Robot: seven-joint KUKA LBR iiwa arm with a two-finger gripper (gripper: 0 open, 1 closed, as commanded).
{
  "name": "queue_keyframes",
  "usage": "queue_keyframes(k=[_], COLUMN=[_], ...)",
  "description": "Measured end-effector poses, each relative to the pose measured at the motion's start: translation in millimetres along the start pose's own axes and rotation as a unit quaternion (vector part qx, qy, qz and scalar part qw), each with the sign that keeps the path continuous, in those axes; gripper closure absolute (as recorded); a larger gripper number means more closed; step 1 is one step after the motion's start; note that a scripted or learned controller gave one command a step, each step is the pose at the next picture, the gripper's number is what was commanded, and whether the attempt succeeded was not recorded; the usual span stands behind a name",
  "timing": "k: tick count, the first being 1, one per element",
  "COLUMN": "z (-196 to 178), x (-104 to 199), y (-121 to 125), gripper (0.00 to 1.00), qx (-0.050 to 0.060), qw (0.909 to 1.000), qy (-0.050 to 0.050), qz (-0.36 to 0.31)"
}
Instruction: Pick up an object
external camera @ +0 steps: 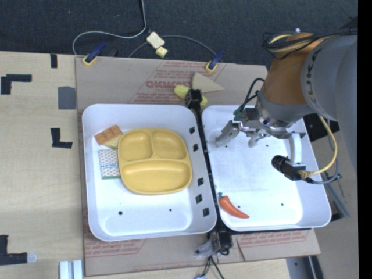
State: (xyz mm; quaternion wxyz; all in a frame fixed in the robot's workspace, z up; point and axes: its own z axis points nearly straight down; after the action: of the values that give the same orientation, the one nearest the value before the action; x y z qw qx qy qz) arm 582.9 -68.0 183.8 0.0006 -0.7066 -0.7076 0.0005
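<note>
Carrot (pixel 233 207) lies apart; tool (pixel 239 131) spread, empty.

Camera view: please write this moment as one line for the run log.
tool: open, above right bin, far end, holds nothing | carrot: right bin, near corner, untouched | yellow plate: left bin

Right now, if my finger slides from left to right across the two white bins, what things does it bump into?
Small orange block → yellow divided plastic plate → orange carrot-shaped toy → grey two-finger gripper.
</note>
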Motion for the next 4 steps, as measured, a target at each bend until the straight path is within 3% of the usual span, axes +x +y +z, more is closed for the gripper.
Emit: queue_keyframes(k=[1,2,3,4], z=[97,87,-36,-7], x=[-52,-51,-116,-116], y=[91,87,86,85], gripper=[0.00,1.00,1.00,1.00], qx=[-0.007,-0.003,-0.005,0.000], qw=[1.0000,1.0000,1.0000,1.0000], qy=[-0.002,-0.002,-0.002,-0.001], qz=[0.000,-0.001,0.002,0.000])
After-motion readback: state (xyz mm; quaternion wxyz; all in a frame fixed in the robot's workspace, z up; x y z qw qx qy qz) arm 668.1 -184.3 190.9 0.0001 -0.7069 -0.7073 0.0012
